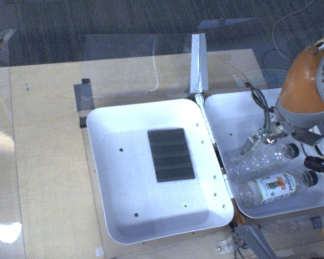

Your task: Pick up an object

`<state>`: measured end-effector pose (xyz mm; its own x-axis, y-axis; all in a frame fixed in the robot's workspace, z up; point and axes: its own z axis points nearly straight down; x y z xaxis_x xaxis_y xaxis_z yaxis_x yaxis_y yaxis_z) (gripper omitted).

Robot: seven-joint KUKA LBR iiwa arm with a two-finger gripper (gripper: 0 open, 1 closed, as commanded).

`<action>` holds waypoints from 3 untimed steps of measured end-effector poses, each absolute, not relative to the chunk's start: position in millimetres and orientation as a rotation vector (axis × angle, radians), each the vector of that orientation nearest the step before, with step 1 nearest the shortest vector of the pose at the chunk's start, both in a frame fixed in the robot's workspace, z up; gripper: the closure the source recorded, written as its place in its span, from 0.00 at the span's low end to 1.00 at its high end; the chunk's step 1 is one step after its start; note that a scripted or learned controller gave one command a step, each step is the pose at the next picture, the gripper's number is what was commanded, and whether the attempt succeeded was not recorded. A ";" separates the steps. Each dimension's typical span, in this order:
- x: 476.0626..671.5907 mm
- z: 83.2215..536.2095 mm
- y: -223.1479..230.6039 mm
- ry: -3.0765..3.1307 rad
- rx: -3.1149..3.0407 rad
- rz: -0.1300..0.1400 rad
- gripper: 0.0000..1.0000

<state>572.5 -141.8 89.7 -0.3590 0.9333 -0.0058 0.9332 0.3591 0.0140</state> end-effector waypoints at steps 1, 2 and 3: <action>536.6 173.2 -127.6 2.394 2.024 0.006 0.00; 505.5 93.4 -195.4 2.438 1.972 0.004 0.00; 540.0 197.2 -170.1 2.360 2.061 0.007 0.00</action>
